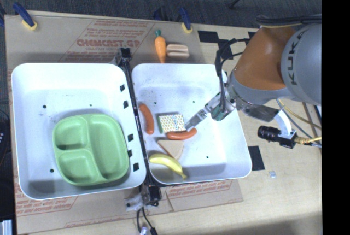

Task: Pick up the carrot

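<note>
My hand [192, 119] over right bin [232, 144], grip state unclear. Carrot [159, 47] on surface at 11 o'clock: lift, cross rim, straddle its middle.

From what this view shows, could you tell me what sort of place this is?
Probably a robotics lab bench for pick-and-place trials: two white bins clamped on cardboard, toy food such as a carrot and banana, and a KUKA arm reaching in.

A green divided plate [90, 147] sits in the left bin [33, 81]. The right bin [229, 146] holds two sausages [146, 118], a banana [167, 165] and a bread slice [172, 147].
</note>
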Available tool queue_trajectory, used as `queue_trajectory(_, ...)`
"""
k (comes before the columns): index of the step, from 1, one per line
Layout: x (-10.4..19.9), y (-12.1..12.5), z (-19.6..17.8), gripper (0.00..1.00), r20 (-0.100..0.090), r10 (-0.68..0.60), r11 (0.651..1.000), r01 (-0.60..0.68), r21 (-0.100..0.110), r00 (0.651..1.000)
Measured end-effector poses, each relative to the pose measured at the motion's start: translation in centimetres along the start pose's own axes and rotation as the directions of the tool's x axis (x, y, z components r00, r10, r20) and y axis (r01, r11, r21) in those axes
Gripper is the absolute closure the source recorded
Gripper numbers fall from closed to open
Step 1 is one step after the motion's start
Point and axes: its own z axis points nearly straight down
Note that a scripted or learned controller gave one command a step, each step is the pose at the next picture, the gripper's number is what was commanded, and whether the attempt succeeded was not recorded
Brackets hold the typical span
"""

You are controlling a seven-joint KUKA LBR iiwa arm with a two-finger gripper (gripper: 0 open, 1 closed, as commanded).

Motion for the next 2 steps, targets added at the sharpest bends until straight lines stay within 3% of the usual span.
queue_trajectory(1, 6.7, -1.7, -3.0, 0.00, 0.000, 0.135, 0.991, -0.135, 0.000, 0.991)
queue_trajectory(2, -3.1, -6.0, -9.2, 0.00, 0.005, 0.013, 1.000, -0.013, -0.002, 1.000)
